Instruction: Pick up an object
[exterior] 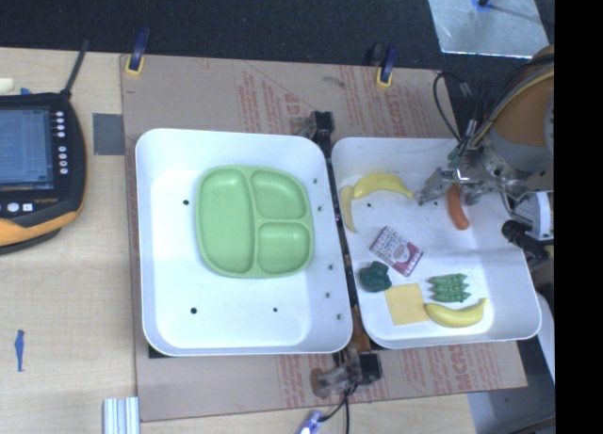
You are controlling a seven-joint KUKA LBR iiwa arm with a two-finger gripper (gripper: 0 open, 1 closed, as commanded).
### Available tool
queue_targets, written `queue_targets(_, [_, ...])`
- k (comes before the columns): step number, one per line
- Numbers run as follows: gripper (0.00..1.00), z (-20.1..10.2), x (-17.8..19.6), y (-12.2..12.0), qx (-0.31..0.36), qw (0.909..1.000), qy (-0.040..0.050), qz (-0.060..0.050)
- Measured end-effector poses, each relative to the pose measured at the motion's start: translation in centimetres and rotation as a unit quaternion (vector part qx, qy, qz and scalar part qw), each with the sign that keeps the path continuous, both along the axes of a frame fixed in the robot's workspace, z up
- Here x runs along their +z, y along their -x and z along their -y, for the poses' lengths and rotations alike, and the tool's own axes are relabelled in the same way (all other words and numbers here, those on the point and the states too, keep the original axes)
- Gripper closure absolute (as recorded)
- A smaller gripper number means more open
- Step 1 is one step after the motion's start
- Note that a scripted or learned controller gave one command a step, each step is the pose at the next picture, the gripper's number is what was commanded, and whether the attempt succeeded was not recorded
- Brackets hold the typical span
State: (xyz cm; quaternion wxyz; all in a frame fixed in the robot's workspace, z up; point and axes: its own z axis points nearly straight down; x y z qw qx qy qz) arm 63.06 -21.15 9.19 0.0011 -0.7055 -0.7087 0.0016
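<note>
At the far left a pendant (pixel 38 164) with an orange rim and a lit screen lies on the bench (pixel 66 310). Just beside it, a grey patch (pixel 108 134) is stuck to the cardboard sheet (pixel 236 93) under both bins; two yellow-and-blue clamps (pixel 138 54) pin that sheet at its far edge.

The left bin (pixel 160 319) holds a green divided plate (pixel 254 221), lying flat near its middle.

The right bin (pixel 513 314) carries the small things. A banana (pixel 372 189) lies at its far left, curving down along the wall. Nearer the front sits a red-and-white packet (pixel 397 249), tilted, and just beside it toward the left wall a dark green lump (pixel 376 277). A yellow slice (pixel 405 303) lies flat near the front edge, touching or nearly touching a second banana (pixel 457 313). Just behind that banana sit green pods (pixel 448 285).

Toward the right, an orange sausage (pixel 458 208) lies on the bin floor, pointing away from me. The gripper (pixel 459 178) hangs right over its far end, the arm (pixel 523 117) reaching in from the right. I cannot tell whether the claw is wide or narrow, or whether it touches the sausage; the metal parts blur together there.

Behind the bins, top right, a grey sheet (pixel 480 4) lies on the dark floor.
</note>
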Motion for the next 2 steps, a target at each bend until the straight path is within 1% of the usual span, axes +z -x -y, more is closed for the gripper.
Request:
queue_targets(1, [1.0, 0.1, 1.1, 0.0, 0.001, 1.0, 0.0002, -0.001])
queue_targets(2, [1.0, -9.4, 12.6, 2.0, 0.0, 1.0, -0.0006, 0.001])
